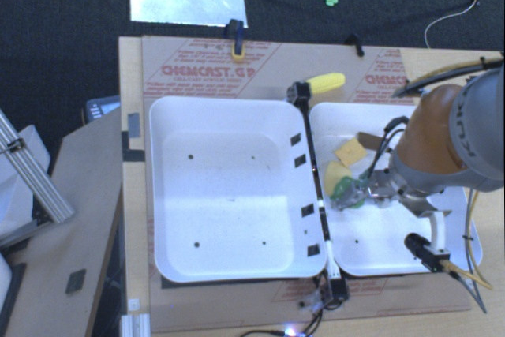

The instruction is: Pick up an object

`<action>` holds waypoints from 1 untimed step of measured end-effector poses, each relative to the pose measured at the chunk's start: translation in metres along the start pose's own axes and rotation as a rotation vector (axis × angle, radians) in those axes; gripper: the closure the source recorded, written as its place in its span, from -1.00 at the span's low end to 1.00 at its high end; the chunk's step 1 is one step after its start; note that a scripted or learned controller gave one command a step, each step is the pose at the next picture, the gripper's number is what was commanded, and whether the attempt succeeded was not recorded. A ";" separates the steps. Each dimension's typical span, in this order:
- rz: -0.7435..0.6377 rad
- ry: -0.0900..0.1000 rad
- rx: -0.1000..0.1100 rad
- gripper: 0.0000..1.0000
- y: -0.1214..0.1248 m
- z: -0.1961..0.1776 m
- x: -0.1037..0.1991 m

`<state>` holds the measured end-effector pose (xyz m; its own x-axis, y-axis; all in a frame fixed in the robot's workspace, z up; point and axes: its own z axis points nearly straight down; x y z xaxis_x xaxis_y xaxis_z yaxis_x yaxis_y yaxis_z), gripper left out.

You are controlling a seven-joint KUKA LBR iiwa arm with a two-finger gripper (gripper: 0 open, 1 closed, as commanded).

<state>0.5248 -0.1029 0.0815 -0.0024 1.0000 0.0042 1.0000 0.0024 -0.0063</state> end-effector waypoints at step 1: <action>-0.005 -0.004 -0.012 -1.00 0.045 -0.004 0.018</action>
<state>0.5701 -0.0848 0.0852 -0.0075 1.0000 -0.0001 1.0000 0.0075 0.0053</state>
